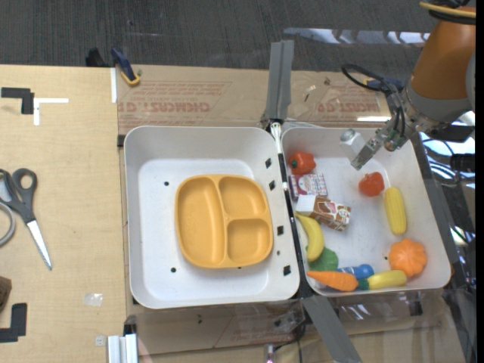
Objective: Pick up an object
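Observation:
My gripper (357,147) hangs over the back of the right bin (432,203), its two grey fingers apart with nothing between them. Just below and to its right lies a small red fruit (370,184). A red pepper (302,162) sits to the gripper's left by the bin's left wall. Further forward are a brown and white carton (324,205), a corn cob (395,210), an orange (408,257), a banana (311,235), a carrot (333,280), a green piece (326,259), a blue piece (363,270) and a yellow piece (387,279).
The left bin (144,203) holds a yellow divided plate (224,220). Scissors (29,210) lie on the bench at far left. A grey divider (278,82) rises between the bins at the back. Cables (363,78) trail behind the right bin.

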You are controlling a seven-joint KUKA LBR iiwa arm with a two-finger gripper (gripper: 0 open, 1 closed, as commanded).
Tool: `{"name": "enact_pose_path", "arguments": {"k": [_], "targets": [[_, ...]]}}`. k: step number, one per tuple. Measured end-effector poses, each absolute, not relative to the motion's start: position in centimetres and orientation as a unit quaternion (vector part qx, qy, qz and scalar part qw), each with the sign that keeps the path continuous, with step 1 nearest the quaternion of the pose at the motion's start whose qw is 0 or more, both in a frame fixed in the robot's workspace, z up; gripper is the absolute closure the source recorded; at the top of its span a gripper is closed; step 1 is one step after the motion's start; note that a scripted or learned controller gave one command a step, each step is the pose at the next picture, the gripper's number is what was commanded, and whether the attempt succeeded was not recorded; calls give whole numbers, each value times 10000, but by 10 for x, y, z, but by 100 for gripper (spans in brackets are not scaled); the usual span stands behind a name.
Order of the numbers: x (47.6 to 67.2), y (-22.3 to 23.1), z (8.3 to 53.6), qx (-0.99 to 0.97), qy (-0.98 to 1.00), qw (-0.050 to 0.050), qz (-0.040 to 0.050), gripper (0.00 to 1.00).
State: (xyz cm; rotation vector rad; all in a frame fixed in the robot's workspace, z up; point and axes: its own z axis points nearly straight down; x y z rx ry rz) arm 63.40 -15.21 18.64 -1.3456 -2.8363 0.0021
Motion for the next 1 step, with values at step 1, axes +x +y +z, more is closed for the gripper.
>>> {"name": "enact_pose_path", "arguments": {"k": [1], "targets": [[634,-152,186,-4287,-9034,14,8,0]]}}
